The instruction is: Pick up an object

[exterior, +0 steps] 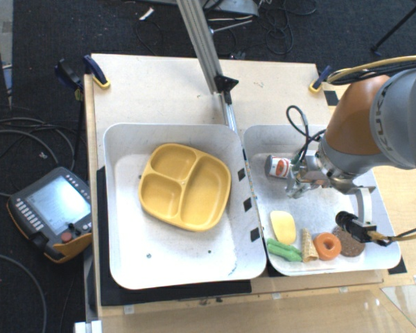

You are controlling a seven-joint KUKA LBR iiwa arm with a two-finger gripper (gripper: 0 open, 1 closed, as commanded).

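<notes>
Can (278,166) beside lowered gripper (296,183)

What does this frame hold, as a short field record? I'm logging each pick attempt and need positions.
left bin: shallow white bin holding a yellow three-compartment plastic plate
right bin: shallow white bin holding the small items
gripper: gripper low over the right bin's upper part, finger state unclear
nearest item: small red-and-white can lying on its side, just left of the gripper
near edge row: pale yellow oval piece, green pod-shaped toy, tan cone-like piece, orange ring, brown round piece
</notes>
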